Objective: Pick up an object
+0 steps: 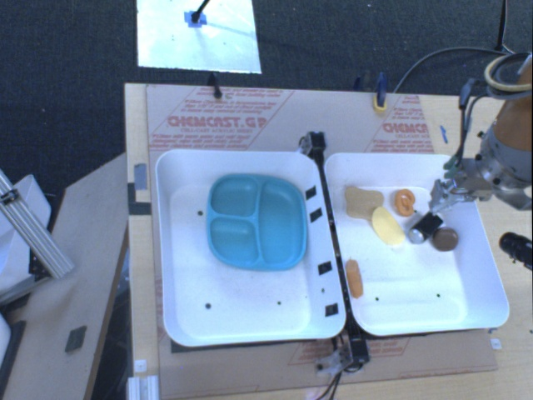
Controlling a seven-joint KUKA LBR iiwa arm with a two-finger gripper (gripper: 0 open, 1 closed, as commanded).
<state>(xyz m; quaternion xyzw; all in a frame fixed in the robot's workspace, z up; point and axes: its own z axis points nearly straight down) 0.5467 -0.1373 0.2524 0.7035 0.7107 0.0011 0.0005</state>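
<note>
In the left bin (179, 223) you had a blue divided plate (256, 222) lying flat near the middle. In the right bin (433, 307), a small orange stick (355, 278) lay close to the left wall. Further back sat a tan piece (362, 201), with a yellow piece (387, 226) touching its front edge and a round orange piece (405, 202) just beside it. Your gripper (440, 200) hung over the bin's right part, near a brown ball (445, 239). You could not tell whether it was released or clenched.
</note>
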